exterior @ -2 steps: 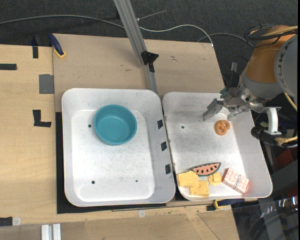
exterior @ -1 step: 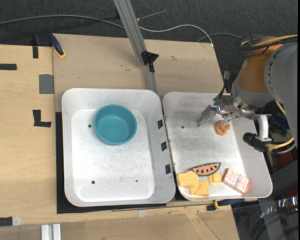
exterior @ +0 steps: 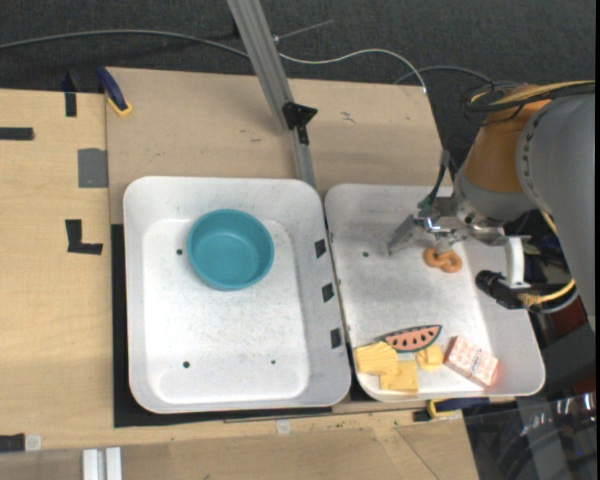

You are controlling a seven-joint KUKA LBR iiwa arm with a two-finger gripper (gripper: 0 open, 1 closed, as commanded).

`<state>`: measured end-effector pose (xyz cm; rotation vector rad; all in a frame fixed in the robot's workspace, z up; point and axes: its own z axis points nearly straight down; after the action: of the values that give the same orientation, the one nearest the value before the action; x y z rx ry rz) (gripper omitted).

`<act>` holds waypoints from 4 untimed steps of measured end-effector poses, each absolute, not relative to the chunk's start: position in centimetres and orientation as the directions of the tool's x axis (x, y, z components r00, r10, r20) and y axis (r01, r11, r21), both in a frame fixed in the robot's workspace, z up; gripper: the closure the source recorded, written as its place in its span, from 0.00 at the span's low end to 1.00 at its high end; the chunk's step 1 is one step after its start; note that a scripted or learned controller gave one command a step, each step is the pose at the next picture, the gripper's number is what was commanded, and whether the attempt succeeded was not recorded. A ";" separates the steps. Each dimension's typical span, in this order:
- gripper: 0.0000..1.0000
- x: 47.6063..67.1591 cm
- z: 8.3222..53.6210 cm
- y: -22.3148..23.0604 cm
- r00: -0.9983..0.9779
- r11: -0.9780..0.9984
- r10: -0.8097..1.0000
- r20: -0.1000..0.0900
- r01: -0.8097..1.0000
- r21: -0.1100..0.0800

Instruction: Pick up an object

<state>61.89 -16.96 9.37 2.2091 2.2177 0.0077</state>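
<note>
1. My gripper (exterior: 420, 238) hangs over the right bin (exterior: 380, 308), in its upper part, reaching in from the side where my grey arm (exterior: 560, 158) with the orange band stands.
2. One dark finger slants out toward the bin's middle, its tip above bare white floor; the other is hidden under my wrist, so I cannot tell how far apart my fingers stand.
3. I see nothing between my fingers; whether I have hold of anything, I cannot tell.
4. A small orange-brown pretzel-like piece (exterior: 442, 259) lies on the right bin's floor, just beside my gripper, on the side nearer my arm. It looks to be on the floor rather than lifted, though my wrist crowds it.
5. Along the right bin's near edge lie the other pieces: a watermelon slice (exterior: 414, 338) with a red face and green rind, and touching it below, a heap of yellow blocks (exterior: 392, 366).
6. In the right bin's near corner, on my arm's side, sits a pink-and-white speckled block (exterior: 471, 360), just beside the yellow heap.
7. All of these near-edge pieces are well apart from my gripper.
8. To the other side of the right bin, touching it edge to edge, is the left bin (exterior: 160, 358); a teal bowl (exterior: 230, 249) sits upright in its upper half.
</note>
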 end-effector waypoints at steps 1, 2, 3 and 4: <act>1.00 62.0 10.5 -16.9 -0.005 0.005 1.000 -0.005 1.000 0.013; 1.00 62.6 16.7 -17.0 -0.002 0.002 1.000 -0.001 1.000 0.005; 1.00 62.4 21.1 -16.5 -0.002 0.002 1.000 -0.001 1.000 0.004; 1.00 61.8 26.4 -17.2 -0.002 0.002 1.000 -0.002 1.000 0.004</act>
<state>61.82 -17.21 26.38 2.2170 2.2205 0.0027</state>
